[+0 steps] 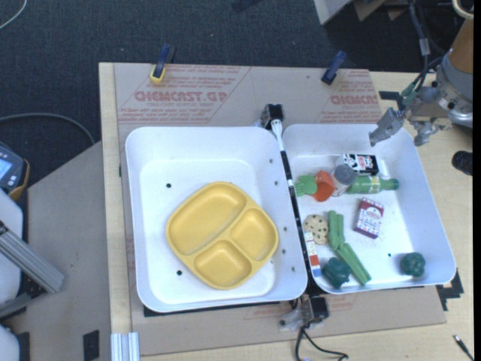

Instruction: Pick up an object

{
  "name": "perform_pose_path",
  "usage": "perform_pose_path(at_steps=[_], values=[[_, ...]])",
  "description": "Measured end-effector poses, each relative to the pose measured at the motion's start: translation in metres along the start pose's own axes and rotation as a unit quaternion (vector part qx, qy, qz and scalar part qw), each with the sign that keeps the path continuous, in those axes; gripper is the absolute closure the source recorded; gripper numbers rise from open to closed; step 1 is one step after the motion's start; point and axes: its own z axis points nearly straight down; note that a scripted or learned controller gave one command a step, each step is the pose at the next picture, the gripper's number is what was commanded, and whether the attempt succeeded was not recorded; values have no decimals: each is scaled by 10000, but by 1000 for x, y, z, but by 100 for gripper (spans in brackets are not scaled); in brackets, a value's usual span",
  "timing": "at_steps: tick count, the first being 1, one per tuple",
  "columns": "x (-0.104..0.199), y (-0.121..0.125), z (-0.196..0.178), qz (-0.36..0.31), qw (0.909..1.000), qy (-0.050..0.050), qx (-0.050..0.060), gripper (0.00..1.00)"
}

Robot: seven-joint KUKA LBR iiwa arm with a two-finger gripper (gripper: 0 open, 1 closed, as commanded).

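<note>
The right bin (430, 201) holds several small items. A black-and-white carton (359, 162) lies near its back, with a green bottle (373, 185) and an orange carrot (322, 187) just in front. A red box (369, 218) sits mid-bin, a cookie (316, 229) and long green vegetables (344, 244) lie at the left, and a dark green broccoli piece (412, 262) rests in the front right corner. My gripper (402, 128) hovers over the bin's back right edge, above and right of the carton. It is open, with nothing between its fingers.
The left bin (143, 201) holds a yellow divided plate (222, 234). Clamps (158, 65) fix the cardboard sheet at the back. A black divider clip (273, 114) sits between the bins. Cables hang at the upper right.
</note>
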Motion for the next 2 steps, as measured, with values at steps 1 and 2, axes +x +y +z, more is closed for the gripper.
perform_pose_path(at_steps=[1, 2], values=[[6, 9, 55, -11, 10000, 8, 27, 0], [9, 12, 98, -10, 10000, 9, 31, 0]])
